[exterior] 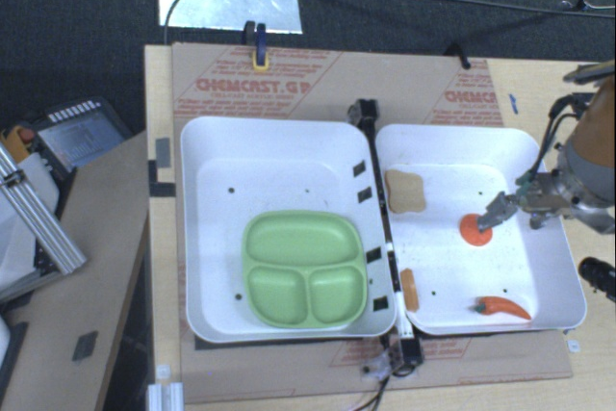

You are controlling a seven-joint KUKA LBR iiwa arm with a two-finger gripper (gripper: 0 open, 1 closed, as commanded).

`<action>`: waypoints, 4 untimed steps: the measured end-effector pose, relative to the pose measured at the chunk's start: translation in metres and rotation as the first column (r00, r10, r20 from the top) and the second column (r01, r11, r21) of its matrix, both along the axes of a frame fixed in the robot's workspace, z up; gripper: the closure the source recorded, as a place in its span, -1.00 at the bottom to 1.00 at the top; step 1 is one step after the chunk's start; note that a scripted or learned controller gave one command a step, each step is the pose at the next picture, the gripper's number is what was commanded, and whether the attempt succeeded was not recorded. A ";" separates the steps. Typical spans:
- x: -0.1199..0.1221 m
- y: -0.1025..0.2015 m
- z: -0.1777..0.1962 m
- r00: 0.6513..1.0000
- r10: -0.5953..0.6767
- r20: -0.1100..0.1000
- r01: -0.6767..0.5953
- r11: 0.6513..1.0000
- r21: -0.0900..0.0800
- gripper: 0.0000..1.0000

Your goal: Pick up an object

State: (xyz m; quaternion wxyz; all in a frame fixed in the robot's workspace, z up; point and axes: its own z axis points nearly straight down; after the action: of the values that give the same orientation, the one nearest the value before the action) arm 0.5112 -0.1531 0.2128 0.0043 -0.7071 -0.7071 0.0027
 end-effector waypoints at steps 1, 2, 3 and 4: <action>0.003 0.000 0.006 1.000 0.003 0.011 -0.003 1.000 -0.002 -1.00; -0.007 0.001 -0.042 1.000 0.001 0.008 -0.001 1.000 -0.002 -1.00; -0.009 0.006 -0.104 1.000 0.001 0.007 -0.001 1.000 -0.001 -1.00; -0.009 0.006 -0.130 1.000 0.001 0.009 -0.001 1.000 -0.001 -1.00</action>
State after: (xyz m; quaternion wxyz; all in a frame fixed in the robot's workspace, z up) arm 0.5026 -0.1470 0.0832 0.0007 -0.7068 -0.7074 0.0001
